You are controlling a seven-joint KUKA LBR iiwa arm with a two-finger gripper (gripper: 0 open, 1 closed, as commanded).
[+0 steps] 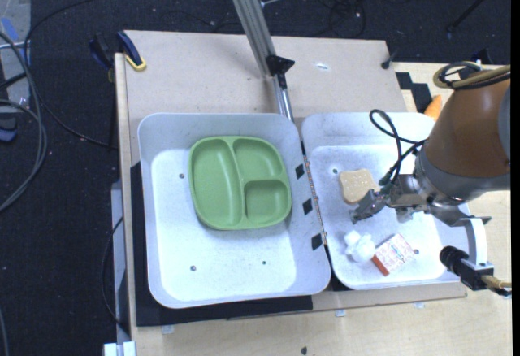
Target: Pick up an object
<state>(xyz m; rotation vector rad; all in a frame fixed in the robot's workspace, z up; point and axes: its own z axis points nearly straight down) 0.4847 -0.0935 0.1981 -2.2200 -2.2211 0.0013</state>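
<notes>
Dark floor strewn with cables surrounds the tan surface [203, 70] bearing two white bins. A green tray [240, 182] lies in the left bin [162, 265]. In the right bin [349, 131], the fingers [367, 208] hover, whether apart or together I cannot tell, just at five o'clock of a tan sponge [356, 184]. A white lump [358, 245] and a red-and-white packet [393, 253] lie toward six o'clock.

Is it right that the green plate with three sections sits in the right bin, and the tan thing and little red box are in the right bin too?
Not quite. The camera view shows the green plate in the left bin. The tan thing and red box are indeed in the right bin.
</notes>
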